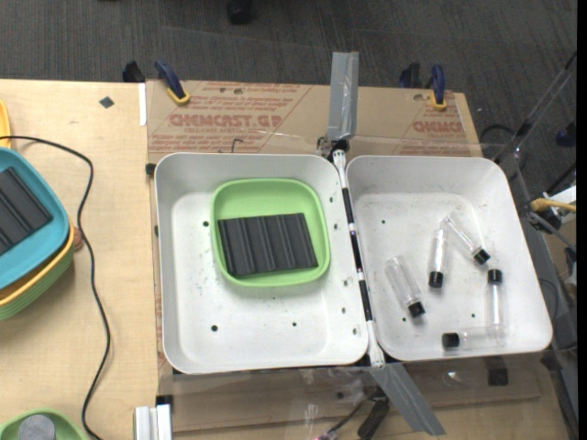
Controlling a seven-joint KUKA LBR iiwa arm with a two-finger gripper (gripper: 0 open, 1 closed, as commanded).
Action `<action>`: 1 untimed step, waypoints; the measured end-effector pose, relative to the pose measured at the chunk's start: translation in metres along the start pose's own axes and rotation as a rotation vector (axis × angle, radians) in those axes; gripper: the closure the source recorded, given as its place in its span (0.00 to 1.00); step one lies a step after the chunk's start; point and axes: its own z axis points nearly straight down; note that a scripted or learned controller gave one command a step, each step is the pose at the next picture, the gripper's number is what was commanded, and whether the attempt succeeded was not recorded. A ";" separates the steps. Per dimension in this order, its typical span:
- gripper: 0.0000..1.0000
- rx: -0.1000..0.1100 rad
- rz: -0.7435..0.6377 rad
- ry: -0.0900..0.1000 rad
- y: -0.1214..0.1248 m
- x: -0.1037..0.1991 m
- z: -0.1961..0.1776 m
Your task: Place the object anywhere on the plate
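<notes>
A green square plate sits in the left bin, with a dark ribbed pad lying on it. In the right bin lie several clear plastic tubes with black caps: one left of centre, one nearly upright in the middle, one slanted beside it, one by the right wall and one along the front wall.
A stack of teal and yellow plates holding another dark pad stands at the far left on the wooden bench. A black cable runs across the bench. Cardboard with clamps lies behind the bins.
</notes>
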 end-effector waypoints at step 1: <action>0.00 0.002 0.000 0.000 -0.004 -0.017 -0.006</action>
